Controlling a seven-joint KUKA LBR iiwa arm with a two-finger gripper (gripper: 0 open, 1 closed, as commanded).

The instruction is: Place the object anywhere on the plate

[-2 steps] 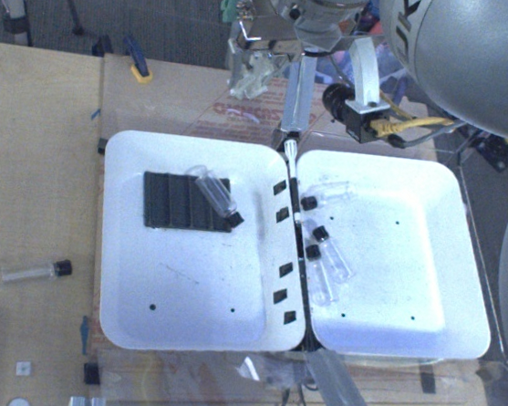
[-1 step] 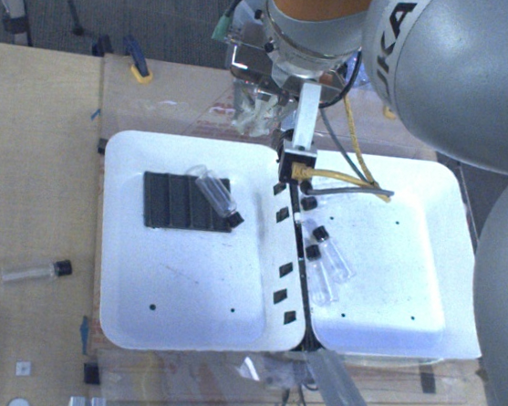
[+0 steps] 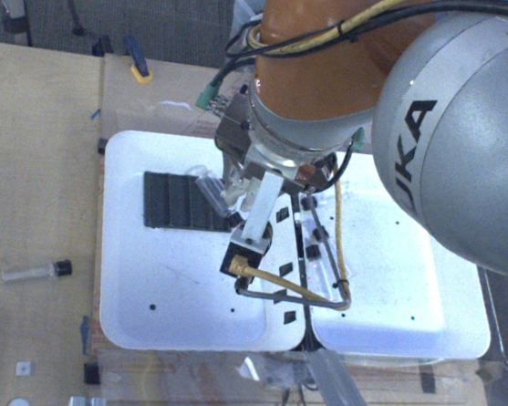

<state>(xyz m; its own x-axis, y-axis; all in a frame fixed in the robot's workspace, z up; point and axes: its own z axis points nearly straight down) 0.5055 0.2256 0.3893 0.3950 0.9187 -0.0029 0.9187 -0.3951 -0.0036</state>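
A dark, ribbed rectangular plate (image 3: pixel 179 202) lies flat in the left white bin (image 3: pixel 133 293), toward its upper middle. The gripper (image 3: pixel 221 193) hangs over the plate's right end, very close to or touching it. The grey arm with its orange band (image 3: pixel 320 40) covers the top centre and right of the view. It hides whatever lies under the wrist. I cannot make out any object between the gripper and the plate.
The right white bin (image 3: pixel 408 299) lies partly under the arm. A yellow cable (image 3: pixel 303 291) and a black camera block (image 3: pixel 239 265) hang off the wrist over the seam between the bins. A small vial (image 3: pixel 36 270) lies on the bench at left.
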